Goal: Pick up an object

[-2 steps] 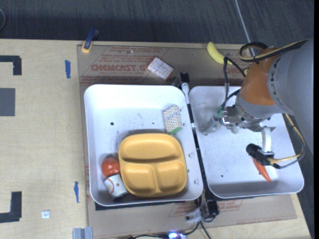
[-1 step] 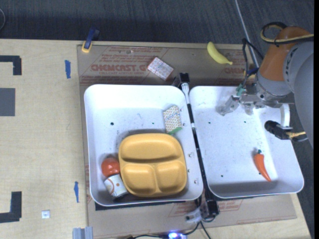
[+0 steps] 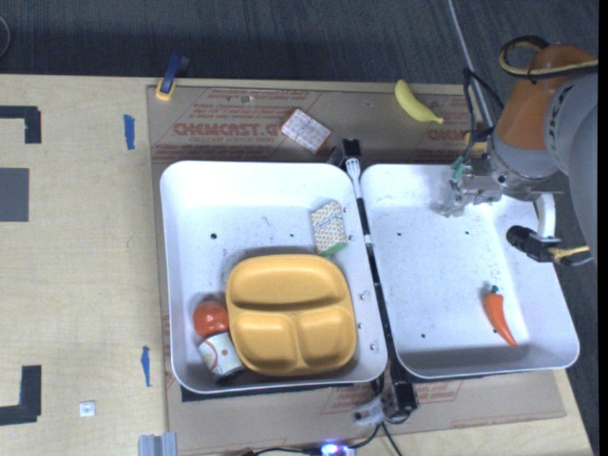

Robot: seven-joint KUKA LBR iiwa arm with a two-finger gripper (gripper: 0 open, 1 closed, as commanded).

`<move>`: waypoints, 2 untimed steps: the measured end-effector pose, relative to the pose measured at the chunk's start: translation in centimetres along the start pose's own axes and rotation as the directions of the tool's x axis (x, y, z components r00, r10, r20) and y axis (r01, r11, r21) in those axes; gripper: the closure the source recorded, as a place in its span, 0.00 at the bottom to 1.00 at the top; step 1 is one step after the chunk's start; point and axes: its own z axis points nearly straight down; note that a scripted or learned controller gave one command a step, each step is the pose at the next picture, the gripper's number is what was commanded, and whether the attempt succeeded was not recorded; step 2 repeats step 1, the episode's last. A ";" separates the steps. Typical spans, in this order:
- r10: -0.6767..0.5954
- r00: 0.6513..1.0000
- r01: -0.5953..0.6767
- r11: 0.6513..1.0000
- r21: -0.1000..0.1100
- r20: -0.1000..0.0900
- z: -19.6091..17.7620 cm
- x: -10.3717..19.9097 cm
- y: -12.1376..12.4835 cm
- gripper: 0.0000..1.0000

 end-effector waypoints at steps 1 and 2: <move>0.001 1.000 -0.001 1.000 0.000 -0.003 -9.0 8.3 1.1 1.00; 0.001 1.000 -0.001 1.000 0.000 -0.003 -9.0 8.3 1.1 1.00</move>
